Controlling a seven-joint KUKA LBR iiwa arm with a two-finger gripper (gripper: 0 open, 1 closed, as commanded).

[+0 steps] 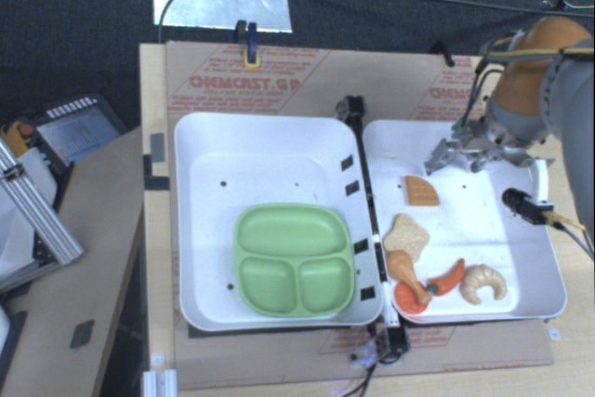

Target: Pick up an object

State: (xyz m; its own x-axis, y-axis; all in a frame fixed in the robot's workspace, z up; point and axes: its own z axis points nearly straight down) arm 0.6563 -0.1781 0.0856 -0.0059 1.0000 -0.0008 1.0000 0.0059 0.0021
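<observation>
The right bin (521, 242) holds several toy foods. A tan toast slice (421, 191) lies near its middle. Below it sits a pale bread piece (407, 235) with an orange drumstick (405, 272) against it. A red round piece (406, 297), a red chili (447, 277) and a beige croissant (484, 283) lie along the front. My gripper (452, 155) hangs over the bin's back part, up and right of the toast slice, apart from it. Nothing shows between its fingers.
The left bin (200, 200) holds a green divided plate (294, 258) in its front half. A black divider bar (364, 191) runs between the bins. The arm (539, 79) comes in over the right bin's back right corner.
</observation>
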